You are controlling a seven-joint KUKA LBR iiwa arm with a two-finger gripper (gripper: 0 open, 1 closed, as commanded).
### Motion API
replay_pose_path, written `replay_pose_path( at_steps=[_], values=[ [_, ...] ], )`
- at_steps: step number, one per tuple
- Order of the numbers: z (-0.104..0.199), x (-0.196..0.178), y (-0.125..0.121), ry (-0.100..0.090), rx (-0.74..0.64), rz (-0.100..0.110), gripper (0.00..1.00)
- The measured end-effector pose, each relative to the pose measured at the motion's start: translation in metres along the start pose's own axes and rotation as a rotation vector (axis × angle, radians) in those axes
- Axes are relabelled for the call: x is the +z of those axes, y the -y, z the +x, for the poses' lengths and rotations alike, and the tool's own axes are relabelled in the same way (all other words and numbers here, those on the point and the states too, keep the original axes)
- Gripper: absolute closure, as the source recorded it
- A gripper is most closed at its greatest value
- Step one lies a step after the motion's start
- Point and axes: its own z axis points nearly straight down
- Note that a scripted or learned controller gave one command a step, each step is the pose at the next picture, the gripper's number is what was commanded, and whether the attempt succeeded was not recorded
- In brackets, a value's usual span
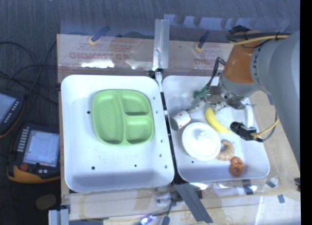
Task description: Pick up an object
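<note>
The light was bright and even from overhead, washing the white bins [117, 177] nearly flat. Glare streaked the clear plastic sheet [114, 55] behind them. Shadows were soft and short. The whole picture looked slightly soft and grainy.

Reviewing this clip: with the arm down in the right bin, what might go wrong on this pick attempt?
Crowding: the gripper sits low among packed items, so the banana and small white cup beside it may get nudged rather than grasped. The white lidded bowl touches the cup and croissant, so one push could shift several things.
</note>
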Motion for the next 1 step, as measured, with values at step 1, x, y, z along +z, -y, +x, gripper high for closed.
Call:
replay_pose_path(
  at_steps=[1],
  values=[
    [0.0003, -0.006, 0.0005, -0.003, 0.0, 0.004, 1.0]
  ],
)
